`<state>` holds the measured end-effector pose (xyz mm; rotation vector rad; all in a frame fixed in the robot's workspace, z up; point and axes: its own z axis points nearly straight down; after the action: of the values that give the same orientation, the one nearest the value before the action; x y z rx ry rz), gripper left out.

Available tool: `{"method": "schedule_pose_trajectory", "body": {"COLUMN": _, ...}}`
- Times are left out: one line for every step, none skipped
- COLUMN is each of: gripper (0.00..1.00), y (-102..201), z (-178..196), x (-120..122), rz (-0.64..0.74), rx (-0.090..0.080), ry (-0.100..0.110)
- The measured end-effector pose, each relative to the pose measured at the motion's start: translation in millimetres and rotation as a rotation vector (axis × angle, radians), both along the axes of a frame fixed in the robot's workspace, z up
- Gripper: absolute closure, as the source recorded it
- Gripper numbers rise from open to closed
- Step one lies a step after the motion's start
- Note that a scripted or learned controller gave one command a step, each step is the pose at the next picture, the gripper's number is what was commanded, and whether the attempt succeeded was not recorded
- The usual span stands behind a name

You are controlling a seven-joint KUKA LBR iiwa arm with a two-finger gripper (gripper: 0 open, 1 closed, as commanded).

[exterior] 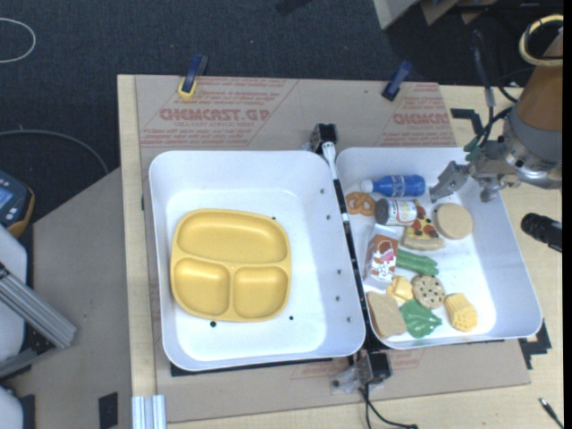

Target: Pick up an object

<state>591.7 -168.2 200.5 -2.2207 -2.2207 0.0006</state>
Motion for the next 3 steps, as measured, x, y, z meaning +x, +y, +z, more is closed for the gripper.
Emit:
{"method": "schedule_pose_trajectory", "body": {"gripper": 0.00, "y": 1, "z": -43, "x": 3, "rz": 0.001, "rx": 0.001, "ry": 0.005}}
{"method": "schedule_pose_trajectory", "body": {"gripper": 0.00, "y": 2, "z": -107, "x": 4, "rz": 0.001, "rx": 0.002, "ry": 0.006}}
{"method": "schedule_pose_trajectory", "body": {"gripper": 0.00, "y": 2, "z": -113, "x": 6, "rz": 0.000, "rx": -0.002, "ry": -0.003}}
